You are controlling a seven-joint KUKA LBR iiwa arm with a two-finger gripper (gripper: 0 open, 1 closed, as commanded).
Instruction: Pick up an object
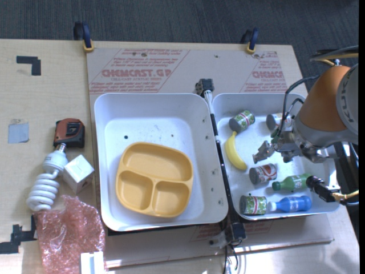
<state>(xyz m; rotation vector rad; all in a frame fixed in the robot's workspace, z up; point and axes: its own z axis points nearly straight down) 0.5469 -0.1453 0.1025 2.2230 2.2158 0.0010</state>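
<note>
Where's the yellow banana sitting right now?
In the camera view, the yellow banana lies in the right white bin, near its left wall, below the green-labelled can and left of the red-labelled can.

You're looking at a robotics lab: a clamped board point(188, 67) on a bench, white bins point(108, 124), the robot arm point(328, 99) reaching in.

Tool point(274, 149) low (arm from right)
</note>
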